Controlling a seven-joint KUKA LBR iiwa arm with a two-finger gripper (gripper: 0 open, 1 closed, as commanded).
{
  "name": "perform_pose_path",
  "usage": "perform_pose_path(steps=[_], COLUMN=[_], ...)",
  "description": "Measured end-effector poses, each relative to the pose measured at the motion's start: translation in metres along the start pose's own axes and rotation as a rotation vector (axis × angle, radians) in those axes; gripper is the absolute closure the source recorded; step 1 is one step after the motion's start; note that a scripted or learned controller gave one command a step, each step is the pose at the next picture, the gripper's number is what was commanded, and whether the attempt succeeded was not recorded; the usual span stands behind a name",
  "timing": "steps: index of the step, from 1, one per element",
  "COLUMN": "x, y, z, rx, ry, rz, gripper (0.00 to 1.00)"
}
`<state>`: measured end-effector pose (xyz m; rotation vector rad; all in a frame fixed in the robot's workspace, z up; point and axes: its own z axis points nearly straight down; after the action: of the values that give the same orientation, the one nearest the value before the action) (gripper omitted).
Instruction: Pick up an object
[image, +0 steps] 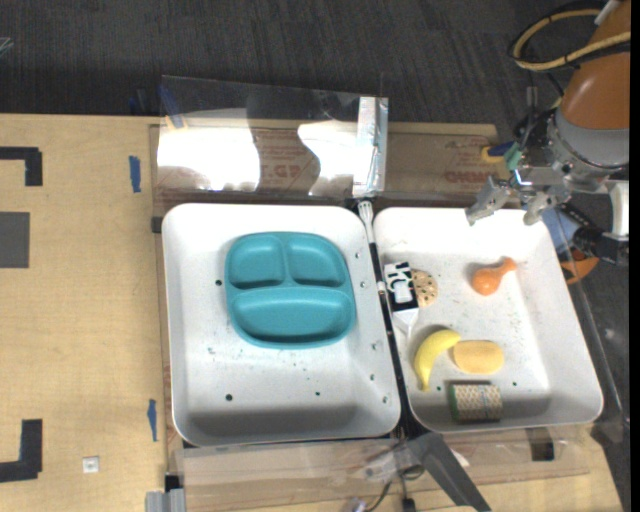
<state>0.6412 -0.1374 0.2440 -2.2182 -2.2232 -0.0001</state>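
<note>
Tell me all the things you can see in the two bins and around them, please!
Shallow white plastic bin: 2, white, side by side on the bench; the second is on the right.
Teal plastic divided plate: 1, teal, three compartments, left bin.
Yellow plastic banana: 1, yellow, right bin, near front.
Yellow rounded toy food: 1, yellow, touching the banana's right side.
Orange pear-shaped toy: 1, orange, right bin, toward back.
Round speckled cookie: 1, tan, right bin, left side.
Black and white box: 1, beside the cookie.
Green-brown ridged block: 1, right bin, front edge.
Clear plastic sheet: 1, shiny, behind the left bin.
Robot jaws: 1, grey, over the right bin's back edge, open, holding nothing.
</note>
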Motion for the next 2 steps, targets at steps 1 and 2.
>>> perform_pose_path(steps=[1, 2], x=[-0.008, -0.032], y=[-0.003, -0.025], z=[0.068, 0.157], rx=[0.004, -0.006], ry=[0.000, -0.002], rz=[0.078, 0.065], gripper=[0.00, 0.00])
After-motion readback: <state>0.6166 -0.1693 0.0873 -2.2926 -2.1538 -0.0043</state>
